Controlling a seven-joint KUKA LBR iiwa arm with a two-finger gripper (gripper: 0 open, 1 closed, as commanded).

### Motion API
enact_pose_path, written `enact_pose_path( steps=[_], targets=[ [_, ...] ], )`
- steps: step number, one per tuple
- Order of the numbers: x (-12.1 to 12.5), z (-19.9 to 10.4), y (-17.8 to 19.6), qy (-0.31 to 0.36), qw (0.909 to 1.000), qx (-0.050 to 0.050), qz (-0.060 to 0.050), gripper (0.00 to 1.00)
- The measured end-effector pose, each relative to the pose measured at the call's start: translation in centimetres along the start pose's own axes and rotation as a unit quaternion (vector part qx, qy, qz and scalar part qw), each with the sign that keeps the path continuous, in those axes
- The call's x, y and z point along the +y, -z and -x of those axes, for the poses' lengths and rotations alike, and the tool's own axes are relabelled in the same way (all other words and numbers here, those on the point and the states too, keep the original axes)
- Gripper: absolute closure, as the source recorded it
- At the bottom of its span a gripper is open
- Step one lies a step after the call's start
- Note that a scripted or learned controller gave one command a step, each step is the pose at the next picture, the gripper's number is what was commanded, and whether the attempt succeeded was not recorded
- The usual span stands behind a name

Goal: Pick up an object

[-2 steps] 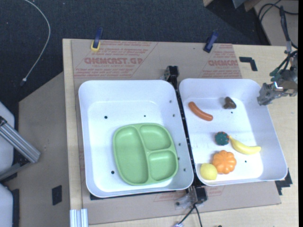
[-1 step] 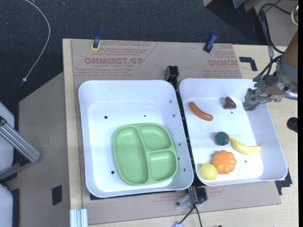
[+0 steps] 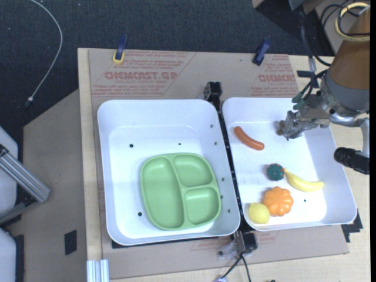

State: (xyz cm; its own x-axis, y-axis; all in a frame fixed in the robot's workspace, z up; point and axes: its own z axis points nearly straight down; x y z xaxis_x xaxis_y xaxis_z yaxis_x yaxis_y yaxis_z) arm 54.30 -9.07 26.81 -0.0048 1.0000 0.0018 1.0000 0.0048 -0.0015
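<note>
Right bin edges: the right bin (image 3: 329, 213) touched the left bin (image 3: 111, 175) along a black centre seam; its far and right rims ran under the arm.
Open room, right bin: bare white floor lay in the middle, between the sausage and the cluster of toys at the near side; the far right corner was taken up by the end effector.
Open room, left bin: a wide bare strip ran along its far side, behind the green plate.
Table: the table (image 3: 176, 75) showed brown board with red lettering beyond the bins, with two clips on its far edge.
Counts: two bins; one green divided plate (image 3: 179, 190); one sausage (image 3: 249, 138); one dark green ball-shaped toy (image 3: 275, 171); one banana (image 3: 304, 183); one orange pumpkin (image 3: 278, 200); one lemon (image 3: 259, 212).
Sausage: orange-red, short, rounded at both ends, lying aslant on the bin floor near the centre seam, well apart from the other toys.
Near cluster: the banana lay just beside the green toy; the pumpkin touched the lemon.
End effector: the end effector (image 3: 292, 127) hung over the far part of the right bin, near the sausage's right; whether its jaws were apart or closed I cannot tell, and nothing was seen in them.
</note>
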Motion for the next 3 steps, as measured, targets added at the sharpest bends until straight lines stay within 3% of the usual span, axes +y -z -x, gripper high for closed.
enact_pose_path(
  steps=[3],
  targets=[
    [-0.8,-16.6,-3.3,0.001,1.0000,0.000,-0.002,1.00]
  ],
)
